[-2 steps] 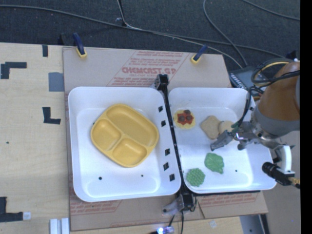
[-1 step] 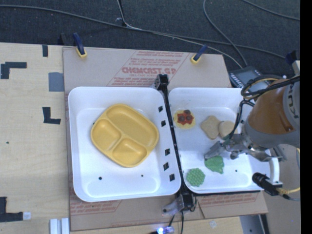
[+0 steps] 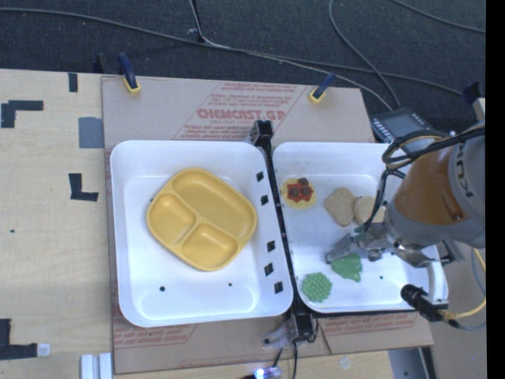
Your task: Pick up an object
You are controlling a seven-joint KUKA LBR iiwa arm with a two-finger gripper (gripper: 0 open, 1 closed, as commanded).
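The right bin (image 3: 316,155) holds several small food toys: a round pizza piece (image 3: 300,192) with red topping at the back left, a tan cookie-like piece (image 3: 340,205), a pale round piece (image 3: 364,209) beside it, a green leafy piece (image 3: 346,268) and a green bumpy ball (image 3: 316,287) near the front. My gripper (image 3: 351,250) hangs low over the bin's middle, its grey fingers just above the green leafy piece and in front of the tan pieces. The arm's orange band (image 3: 430,188) rises to its right.
The left bin (image 3: 134,164) carries a yellow divided plate (image 3: 202,218). A black divider strip (image 3: 272,212) runs between the bins. Cables trail over the dark floor behind the bench, and a black connector (image 3: 418,300) sticks out by the right bin's front right corner.
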